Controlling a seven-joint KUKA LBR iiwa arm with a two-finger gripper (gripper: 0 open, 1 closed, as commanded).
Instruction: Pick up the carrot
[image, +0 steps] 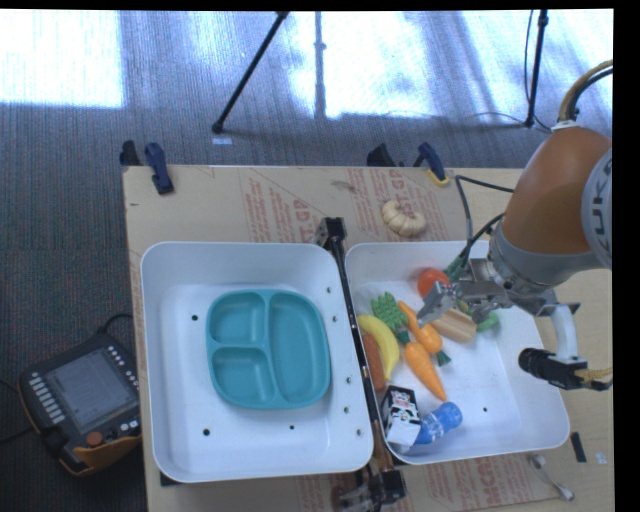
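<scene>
Bench board (300, 195) bearing reversed red print, not legible. Left bin (175, 280) holds a teal divided plate (268, 348). Right bin (520, 420): arm partly cut off at right; gripper (440, 300), fingers spread and holding nothing, just above the carrot (424, 370) beside a banana (382, 340). Small carton (402, 415), label unreadable.

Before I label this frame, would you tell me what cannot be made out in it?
- Gripper: too small in the camera view to judge the finger state.
- Tan block: partly hidden under the wrist.
- Red item above the carrot: half covered by the gripper, identity unclear.
</scene>
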